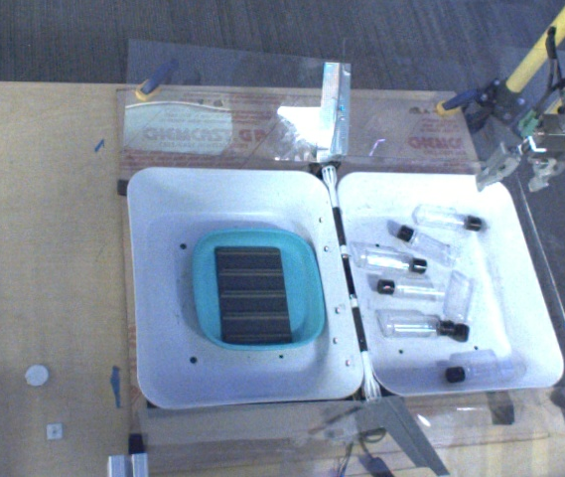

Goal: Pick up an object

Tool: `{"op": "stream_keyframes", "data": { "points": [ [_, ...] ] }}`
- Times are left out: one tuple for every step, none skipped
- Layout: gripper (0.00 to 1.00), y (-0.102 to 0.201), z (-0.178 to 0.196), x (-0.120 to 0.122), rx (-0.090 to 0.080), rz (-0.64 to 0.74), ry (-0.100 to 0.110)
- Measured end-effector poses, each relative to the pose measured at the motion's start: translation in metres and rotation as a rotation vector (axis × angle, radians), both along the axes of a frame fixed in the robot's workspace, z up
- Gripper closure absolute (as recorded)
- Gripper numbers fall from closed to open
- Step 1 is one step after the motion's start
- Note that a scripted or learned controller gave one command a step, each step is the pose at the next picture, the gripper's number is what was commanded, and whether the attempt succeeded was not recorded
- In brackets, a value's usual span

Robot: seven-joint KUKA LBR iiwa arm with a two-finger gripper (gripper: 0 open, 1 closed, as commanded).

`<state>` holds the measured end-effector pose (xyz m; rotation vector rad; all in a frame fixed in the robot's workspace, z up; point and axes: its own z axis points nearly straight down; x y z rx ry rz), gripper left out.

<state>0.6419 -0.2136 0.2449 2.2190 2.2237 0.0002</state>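
Several clear tubes [413, 291] with black caps lie scattered in the right bin [535, 296]. The gripper [520, 157] hovers at its far right corner; its grasp seemingly unreadable.

Both white bins [153, 266] under my claw look like smooth, faintly glossy plastic. In the left one sits a matt teal tray [208, 266] with a dark ribbed insert [253, 294], perhaps rubber. Right of that tray lie clear, shiny plastic tubes [411, 323] with black caps. The bench [34, 217] looks like matt wood.
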Motion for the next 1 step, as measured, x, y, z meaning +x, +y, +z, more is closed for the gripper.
{"op": "stream_keyframes", "data": {
  "points": [
    [0.00, 0.0274, -0.0905, -0.0030, 0.000, 0.076, -0.001]
  ]
}}
